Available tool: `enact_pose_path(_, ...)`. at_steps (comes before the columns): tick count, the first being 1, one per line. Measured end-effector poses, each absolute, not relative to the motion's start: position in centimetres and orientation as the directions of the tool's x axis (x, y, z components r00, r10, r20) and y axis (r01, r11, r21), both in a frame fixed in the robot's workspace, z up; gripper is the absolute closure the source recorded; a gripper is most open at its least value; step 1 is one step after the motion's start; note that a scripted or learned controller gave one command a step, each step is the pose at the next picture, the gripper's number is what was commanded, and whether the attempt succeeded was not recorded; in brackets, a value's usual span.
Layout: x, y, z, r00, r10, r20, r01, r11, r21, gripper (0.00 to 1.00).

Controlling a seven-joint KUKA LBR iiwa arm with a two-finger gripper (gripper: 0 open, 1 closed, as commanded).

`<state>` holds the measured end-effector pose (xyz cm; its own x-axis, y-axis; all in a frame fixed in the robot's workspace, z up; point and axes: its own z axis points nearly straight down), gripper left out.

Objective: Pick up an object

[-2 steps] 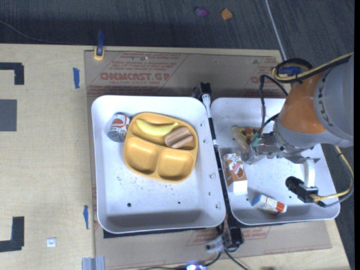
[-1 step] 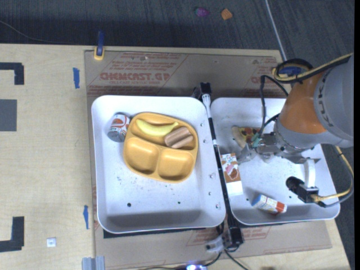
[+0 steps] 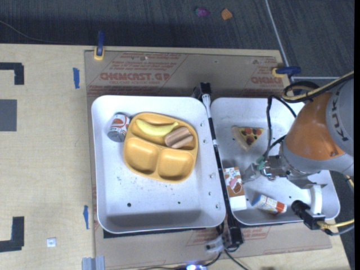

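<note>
My gripper (image 3: 260, 167) hangs low in the right bin (image 3: 326, 207), under the grey and orange arm (image 3: 315, 136). A small white carton with a red print (image 3: 234, 187) lies just to its left against the bin's left wall. A white bottle with an orange end (image 3: 268, 203) lies below the gripper near the front wall. Toward the bin's back sits a pizza slice toy (image 3: 248, 135). Nothing shows between the gripper and these objects.
The left bin (image 3: 146, 207) holds a yellow divided plate (image 3: 160, 161) with a banana (image 3: 153, 129) and a hot dog (image 3: 179, 138), and a small can (image 3: 118, 127) beside it. Black cables (image 3: 284, 103) loop over the right bin's back.
</note>
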<state>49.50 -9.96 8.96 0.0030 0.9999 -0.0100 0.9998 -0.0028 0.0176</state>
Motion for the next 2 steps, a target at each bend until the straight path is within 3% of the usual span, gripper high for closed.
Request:
enact_pose_path(1,48.5,-9.8,9.0,0.004,1.000,-0.014,1.000,-0.004,0.024,0.00)
enact_pose_path(2,48.6,-10.0,10.1,0.006,1.000,-0.019,1.000,-0.006,0.029,1.00)
